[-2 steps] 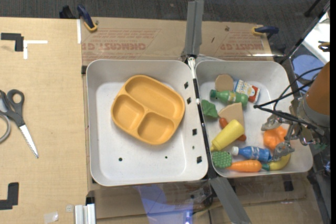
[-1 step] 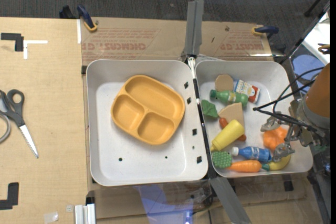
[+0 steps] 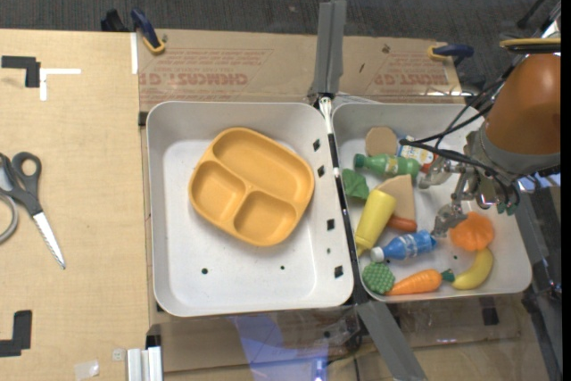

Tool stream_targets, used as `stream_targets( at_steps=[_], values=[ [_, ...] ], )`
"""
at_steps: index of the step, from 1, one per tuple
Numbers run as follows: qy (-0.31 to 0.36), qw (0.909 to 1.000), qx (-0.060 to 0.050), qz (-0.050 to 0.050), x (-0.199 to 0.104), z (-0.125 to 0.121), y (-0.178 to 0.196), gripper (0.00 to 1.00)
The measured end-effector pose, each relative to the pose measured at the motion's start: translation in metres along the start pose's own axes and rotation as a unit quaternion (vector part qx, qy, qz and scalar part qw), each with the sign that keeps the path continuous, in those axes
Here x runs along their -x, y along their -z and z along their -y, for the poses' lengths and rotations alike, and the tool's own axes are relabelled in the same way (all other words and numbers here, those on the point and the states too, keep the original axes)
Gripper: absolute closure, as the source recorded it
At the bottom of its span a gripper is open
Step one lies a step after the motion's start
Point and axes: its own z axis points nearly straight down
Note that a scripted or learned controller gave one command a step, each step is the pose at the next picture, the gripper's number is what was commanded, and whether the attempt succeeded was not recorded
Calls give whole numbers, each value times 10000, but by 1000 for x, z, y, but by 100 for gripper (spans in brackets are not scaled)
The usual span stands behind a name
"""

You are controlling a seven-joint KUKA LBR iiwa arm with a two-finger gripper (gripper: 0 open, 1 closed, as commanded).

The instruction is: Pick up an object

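Note:
My gripper [image 3: 460, 202] hangs low over the right bin [image 3: 508, 285], at its right side, below the arm's orange band [image 3: 528, 103]. Just under and to the right of it lies an orange fruit [image 3: 472, 233]. Close by on its left are a blue-capped water bottle [image 3: 407, 245] and a tan wedge [image 3: 399, 192]. A banana [image 3: 475, 269] and a carrot [image 3: 416, 283] lie along the bin's front edge. Nothing shows as lifted off the bin floor.
The right bin also holds a yellow bottle [image 3: 375, 219], a green bottle [image 3: 389, 163], a green leafy piece [image 3: 355, 185], a tan disc [image 3: 380, 141] and a green round item [image 3: 377, 278]. A yellow divided plate [image 3: 252, 186] lies in the left bin [image 3: 178, 281]. Scissors [image 3: 31, 201] lie far left.

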Motion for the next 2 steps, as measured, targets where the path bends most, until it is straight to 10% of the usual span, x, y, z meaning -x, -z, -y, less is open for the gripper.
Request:
stream_targets(
  at_steps=[1, 2],
  values=[
    [-116, 9999, -8, 34, -71, 39, 3, 0],
    [-113, 9999, -11, 25, -70, 36, 2, 0]
  ],
)
